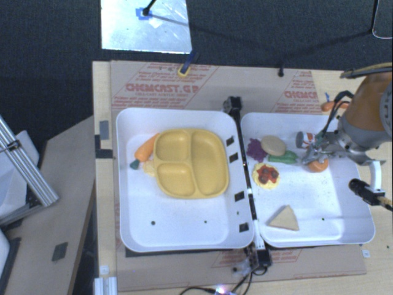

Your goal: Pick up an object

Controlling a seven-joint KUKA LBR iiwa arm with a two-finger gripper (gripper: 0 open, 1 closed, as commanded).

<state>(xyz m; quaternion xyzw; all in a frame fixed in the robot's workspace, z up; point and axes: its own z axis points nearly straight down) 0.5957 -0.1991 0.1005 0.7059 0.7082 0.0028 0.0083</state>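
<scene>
Clutter lies close on one side of my gripper [316, 153], which hangs low over the right bin [350, 231], in its far half and near its right wall. Whether I stand open or closed I cannot tell from above; the metal of my own wrist blurs into the parts beneath it. Directly under me, partly covered by me, is a small orange piece [319, 165] resting on the bin floor. I cannot see that I have hold of it.

Toward the bin's left wall from there, a green pod-like piece [282, 157] lies just beside me, its near end almost reaching the orange piece. A tan round piece [274, 144] touches the green one on its far side, and a purple cluster [255, 148] sits next to that, close to the left wall. Slightly nearer the front edge lies a small yellow disc with red spots [266, 174]. A tan wedge [284, 219] sits well apart from all of these, near the bin's front edge. The floor between me and the front right corner is bare.

In the left bin [132, 226], a yellow divided plate [187, 163] fills the middle. An orange carrot [145, 147] leans against the plate's left rim, with a pale yellow scrap [149, 168] tucked beside it.
</scene>
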